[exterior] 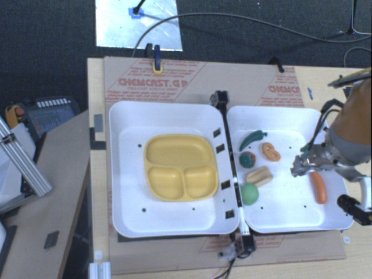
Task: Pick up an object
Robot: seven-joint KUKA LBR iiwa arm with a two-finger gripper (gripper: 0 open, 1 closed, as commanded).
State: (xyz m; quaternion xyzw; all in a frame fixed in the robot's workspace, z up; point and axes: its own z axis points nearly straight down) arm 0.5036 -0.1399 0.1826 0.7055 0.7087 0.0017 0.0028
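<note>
Camera view shows nothing lifted yet; the pick is still to do. Left of the divider (228,156), the left bin (125,173) holds a yellow compartment tray (179,167). Right of the divider, the right bin (290,214) holds a green pepper (252,138), tomato (247,159), pretzel (270,151), bread roll (260,176), green ball (249,194) and an orange carrot (318,188). The gripper (302,166) hovers beside the carrot; whether it is apart or together I cannot tell.
</note>
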